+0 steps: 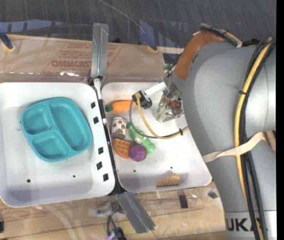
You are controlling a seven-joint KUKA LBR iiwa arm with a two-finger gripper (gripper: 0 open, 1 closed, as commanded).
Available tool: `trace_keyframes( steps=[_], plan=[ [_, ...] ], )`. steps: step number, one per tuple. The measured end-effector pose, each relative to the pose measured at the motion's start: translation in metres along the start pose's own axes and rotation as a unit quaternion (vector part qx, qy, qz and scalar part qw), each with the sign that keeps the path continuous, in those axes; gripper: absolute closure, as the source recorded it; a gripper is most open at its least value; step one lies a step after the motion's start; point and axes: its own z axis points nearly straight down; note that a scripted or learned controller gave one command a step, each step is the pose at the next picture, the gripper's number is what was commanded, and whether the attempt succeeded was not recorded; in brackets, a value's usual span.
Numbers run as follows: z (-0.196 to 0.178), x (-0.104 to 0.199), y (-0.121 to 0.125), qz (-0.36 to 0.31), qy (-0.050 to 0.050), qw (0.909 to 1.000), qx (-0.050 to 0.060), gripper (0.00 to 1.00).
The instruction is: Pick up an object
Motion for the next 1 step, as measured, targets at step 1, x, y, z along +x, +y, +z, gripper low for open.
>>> trace_keyframes(
  steps=[1],
  plan=[
    [-0.0007, -0.0045, 0.0319, -0.005, 0.001, 1.0000, -0.001, 1.00]
  ],
)
